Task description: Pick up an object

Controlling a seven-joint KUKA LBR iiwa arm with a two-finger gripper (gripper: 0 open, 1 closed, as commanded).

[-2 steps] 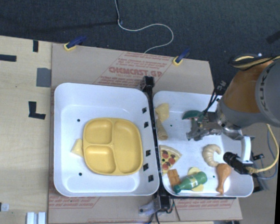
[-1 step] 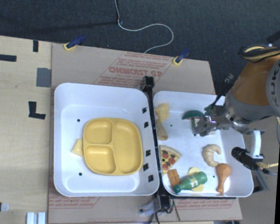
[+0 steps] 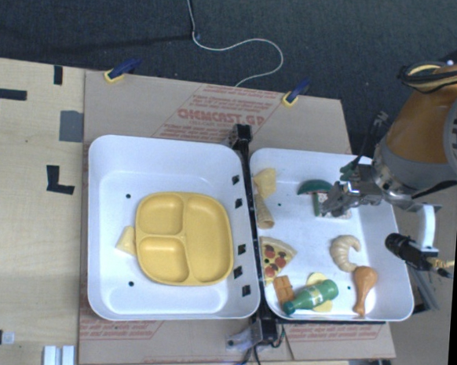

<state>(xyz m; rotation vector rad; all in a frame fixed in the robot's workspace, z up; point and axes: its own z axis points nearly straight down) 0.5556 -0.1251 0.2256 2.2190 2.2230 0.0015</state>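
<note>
My gripper (image 3: 333,203) hangs over the upper middle of the right bin (image 3: 392,309), just right of a dark green curved toy (image 3: 315,188). Nothing shows between its fingers. Below it lie a cream croissant-shaped piece (image 3: 346,250) and a chicken drumstick (image 3: 363,287). A green bottle (image 3: 312,295) lies at the bin's front, beside a pizza slice (image 3: 275,255) and an orange block (image 3: 282,287). Pale yellow pieces (image 3: 263,195) sit along the bin's left wall.
The left bin (image 3: 107,168) holds a yellow divided plate (image 3: 183,238) and a pale wedge (image 3: 125,240) at the plate's left. The grey and orange arm (image 3: 425,130) comes in from the right. A black clip (image 3: 240,135) joins the bins at the back.
</note>
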